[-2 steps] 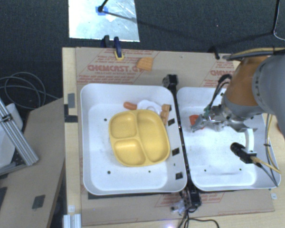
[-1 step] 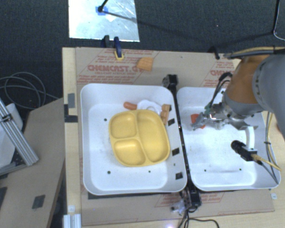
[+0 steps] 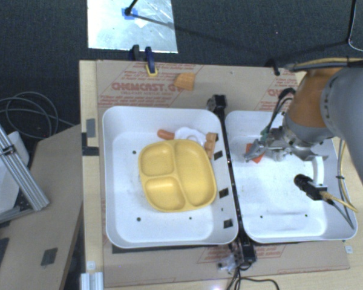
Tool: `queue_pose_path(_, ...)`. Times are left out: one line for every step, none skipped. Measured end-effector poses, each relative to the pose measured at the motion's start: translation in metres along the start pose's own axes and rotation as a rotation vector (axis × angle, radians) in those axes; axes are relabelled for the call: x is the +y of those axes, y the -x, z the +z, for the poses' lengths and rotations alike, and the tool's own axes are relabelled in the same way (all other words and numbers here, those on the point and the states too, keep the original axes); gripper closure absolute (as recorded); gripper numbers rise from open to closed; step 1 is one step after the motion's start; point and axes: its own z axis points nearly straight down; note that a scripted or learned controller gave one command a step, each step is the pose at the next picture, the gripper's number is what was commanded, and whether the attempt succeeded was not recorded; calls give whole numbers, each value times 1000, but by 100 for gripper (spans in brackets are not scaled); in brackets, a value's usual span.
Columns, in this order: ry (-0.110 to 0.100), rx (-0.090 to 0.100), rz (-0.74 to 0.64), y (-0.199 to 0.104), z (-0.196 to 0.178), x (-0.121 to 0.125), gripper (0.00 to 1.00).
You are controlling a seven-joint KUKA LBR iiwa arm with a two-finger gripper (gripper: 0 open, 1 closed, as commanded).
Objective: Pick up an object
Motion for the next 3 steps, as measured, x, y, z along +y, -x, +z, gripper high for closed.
queue_pose_path(3,1,-2,-1,-11,1,100)
queue_pose_path(2,1,-3,-1,-11,1,0)
queue_pose_path(2,1,-3,-1,-11,1,0)
